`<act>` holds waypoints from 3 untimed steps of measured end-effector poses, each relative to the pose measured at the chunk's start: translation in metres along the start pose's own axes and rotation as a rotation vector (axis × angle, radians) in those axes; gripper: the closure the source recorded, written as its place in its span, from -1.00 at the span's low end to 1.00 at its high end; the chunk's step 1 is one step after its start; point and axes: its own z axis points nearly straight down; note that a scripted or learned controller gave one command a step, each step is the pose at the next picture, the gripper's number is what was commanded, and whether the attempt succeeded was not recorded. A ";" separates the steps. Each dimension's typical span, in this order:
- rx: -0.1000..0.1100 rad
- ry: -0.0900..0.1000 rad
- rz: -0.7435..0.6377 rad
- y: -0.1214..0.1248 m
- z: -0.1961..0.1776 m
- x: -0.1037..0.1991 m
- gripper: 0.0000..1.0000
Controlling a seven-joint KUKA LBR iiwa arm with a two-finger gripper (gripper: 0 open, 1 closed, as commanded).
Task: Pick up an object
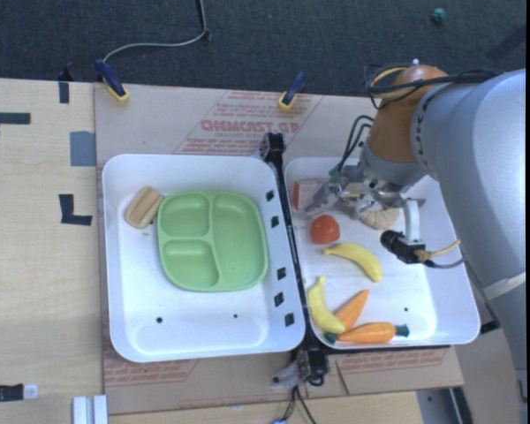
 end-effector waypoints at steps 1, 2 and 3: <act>-0.002 -0.001 0.001 -0.039 -0.001 0.004 -1.00; -0.004 -0.001 0.001 -0.071 -0.001 0.009 -1.00; -0.003 -0.002 0.001 -0.070 -0.010 0.008 1.00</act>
